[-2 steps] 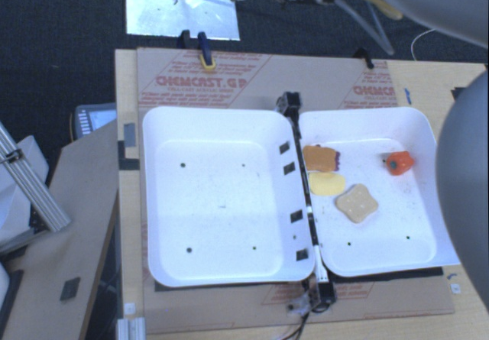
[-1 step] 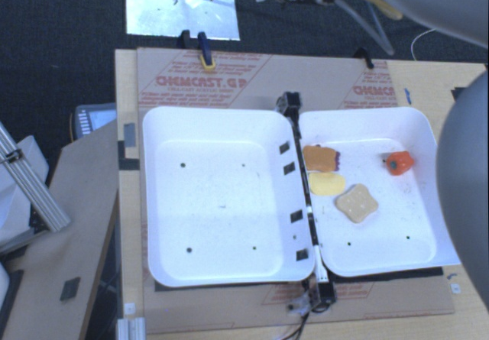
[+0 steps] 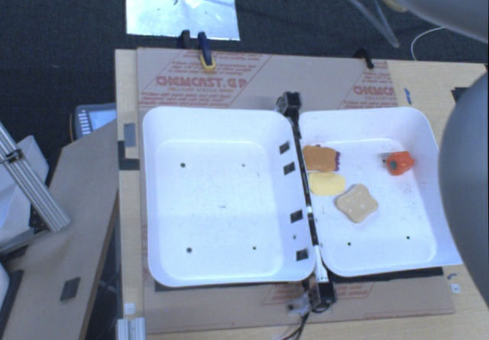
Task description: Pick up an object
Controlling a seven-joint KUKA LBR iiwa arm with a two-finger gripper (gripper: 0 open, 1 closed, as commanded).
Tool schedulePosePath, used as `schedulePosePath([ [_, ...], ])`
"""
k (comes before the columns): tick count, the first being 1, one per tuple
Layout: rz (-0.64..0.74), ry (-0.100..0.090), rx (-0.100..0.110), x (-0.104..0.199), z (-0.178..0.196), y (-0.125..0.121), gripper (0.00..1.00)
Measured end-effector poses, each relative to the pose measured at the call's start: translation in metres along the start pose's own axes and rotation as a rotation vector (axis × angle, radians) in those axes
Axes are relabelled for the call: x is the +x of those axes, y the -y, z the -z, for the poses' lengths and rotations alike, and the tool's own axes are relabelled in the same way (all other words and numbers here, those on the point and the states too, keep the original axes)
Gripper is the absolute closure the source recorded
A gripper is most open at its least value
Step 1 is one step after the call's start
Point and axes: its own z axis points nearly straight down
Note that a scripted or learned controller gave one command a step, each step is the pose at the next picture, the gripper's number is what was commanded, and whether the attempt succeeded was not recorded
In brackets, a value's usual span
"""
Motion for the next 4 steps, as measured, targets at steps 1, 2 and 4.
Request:
schedulePosePath([
  [1,0.001,0.0,0.001,0.0,-0.001,0.0,0.0],
  [2,0.004,-0.001,-0.002,0.001,0.011,0.0,1.0],
  [4,0.008,-0.001,-0.003,0.001,0.022,0.0,1.0],
])
